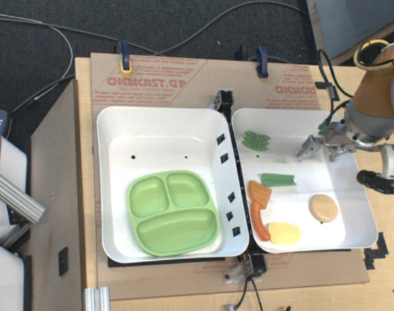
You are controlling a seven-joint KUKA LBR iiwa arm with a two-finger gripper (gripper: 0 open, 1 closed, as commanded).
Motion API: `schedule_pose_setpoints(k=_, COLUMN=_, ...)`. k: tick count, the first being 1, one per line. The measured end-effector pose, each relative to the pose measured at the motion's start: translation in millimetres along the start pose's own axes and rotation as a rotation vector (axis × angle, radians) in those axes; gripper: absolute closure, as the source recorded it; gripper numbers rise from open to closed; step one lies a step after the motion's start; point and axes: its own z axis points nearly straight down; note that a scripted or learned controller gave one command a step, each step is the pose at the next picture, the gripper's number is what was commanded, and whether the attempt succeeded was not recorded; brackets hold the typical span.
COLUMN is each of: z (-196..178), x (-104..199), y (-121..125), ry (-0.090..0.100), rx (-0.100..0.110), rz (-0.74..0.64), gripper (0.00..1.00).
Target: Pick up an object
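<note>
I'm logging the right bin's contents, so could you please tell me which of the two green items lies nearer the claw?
The leafy green piece at the bin's far end is slightly nearer the claw. The flat green strip lies closer to the camera, beside the orange wedge.

Two white bins [113, 173] [359, 235], one green plate [173, 211], six toy foods [323, 207].

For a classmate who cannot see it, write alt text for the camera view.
A robot gripper hovers over the right white bin, which holds toy foods: green leaf, green strip, orange wedge, sausage, yellow piece, tan disc. The left bin holds a green divided plate.
</note>
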Motion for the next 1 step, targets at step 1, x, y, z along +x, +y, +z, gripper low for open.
schedule_pose_setpoints(k=1, z=33.7, x=0.5, y=0.3, ry=-0.001, rx=-0.002, rz=0.001, gripper=0.0)
